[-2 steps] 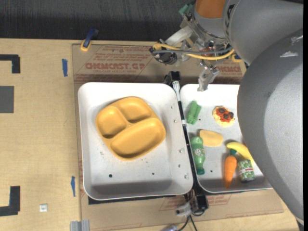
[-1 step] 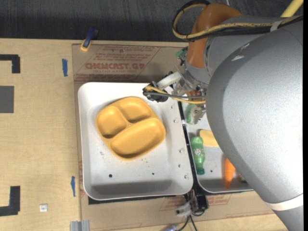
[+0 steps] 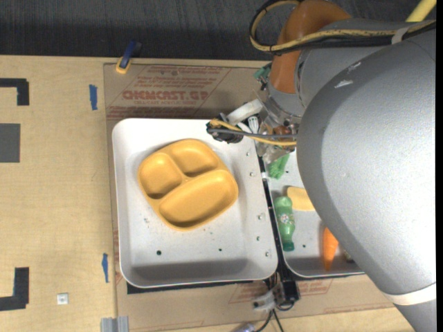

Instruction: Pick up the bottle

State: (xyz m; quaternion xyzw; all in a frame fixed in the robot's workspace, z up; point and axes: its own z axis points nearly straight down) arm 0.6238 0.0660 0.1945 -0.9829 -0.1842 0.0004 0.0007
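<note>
Bottle (image 3: 284,221), green, lies along the right bin's (image 3: 294,268) left wall. I cannot tell the end effector's (image 3: 259,123) state; it sits over the bins' far edge, near a small green piece (image 3: 278,164). A yellow tray (image 3: 187,182) fills the left bin (image 3: 131,254). Risk: the wall may block the grasp.
</note>
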